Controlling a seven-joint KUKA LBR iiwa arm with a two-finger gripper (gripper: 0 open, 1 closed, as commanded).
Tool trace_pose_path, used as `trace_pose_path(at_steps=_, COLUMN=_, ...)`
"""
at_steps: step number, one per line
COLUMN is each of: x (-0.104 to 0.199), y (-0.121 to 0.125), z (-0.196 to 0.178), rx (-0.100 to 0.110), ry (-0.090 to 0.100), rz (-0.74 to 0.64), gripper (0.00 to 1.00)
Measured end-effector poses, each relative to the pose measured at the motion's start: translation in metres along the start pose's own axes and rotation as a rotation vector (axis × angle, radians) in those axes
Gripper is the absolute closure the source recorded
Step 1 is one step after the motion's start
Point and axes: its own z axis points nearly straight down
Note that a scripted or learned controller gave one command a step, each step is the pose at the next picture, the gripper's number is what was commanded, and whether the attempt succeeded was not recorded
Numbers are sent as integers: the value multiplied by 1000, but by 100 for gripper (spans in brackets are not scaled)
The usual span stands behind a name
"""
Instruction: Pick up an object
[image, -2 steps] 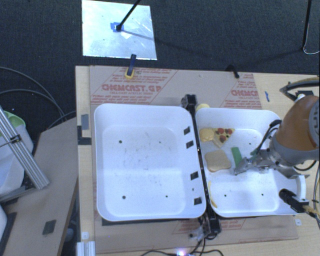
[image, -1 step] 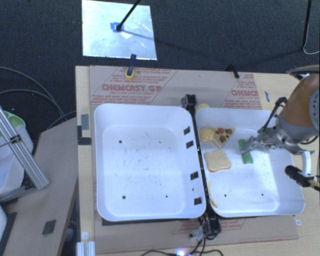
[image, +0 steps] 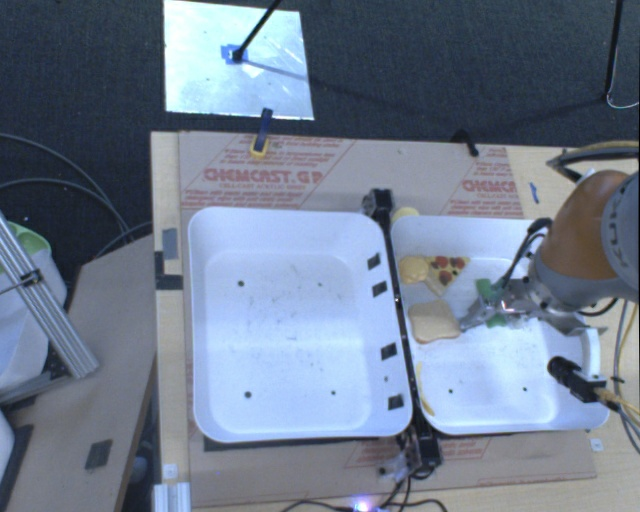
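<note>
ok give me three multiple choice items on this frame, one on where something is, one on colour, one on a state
1. Where do the toy food pieces lie?
A. in the left bin
B. in the right bin
C. on the cardboard in front of the bins

2. What colour is the band above the arm's wrist?
A. blue
B. green
C. orange

3. How does the tan slice stand to the gripper?
A. lying on the bin floor beside the gripper
B. lifted high above both bins
C. resting in the left bin

Answers:
1 B, the pizza-like piece and the tan slice both sit in the right bin.
2 C, the orange band shows on the arm.
3 A, the slice lies flat with the gripper at its right edge.
</note>
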Motion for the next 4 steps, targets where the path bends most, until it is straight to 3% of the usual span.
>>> trace_pose_path(at_steps=1, x=-19, y=60, z=-2, rx=-10, ry=-5, rz=0, gripper=0)
trace_pose_path(at_steps=2, x=-44, y=116, z=-3, rx=0, ry=1, rz=2, gripper=0)
trace_pose_path(at_steps=3, x=-44, y=29, z=0, rx=3, ry=-1, rz=8, gripper=0)
trace_pose_path(at_steps=4, x=-43, y=26, z=-1, rx=-2, ry=-3, rz=4, gripper=0)
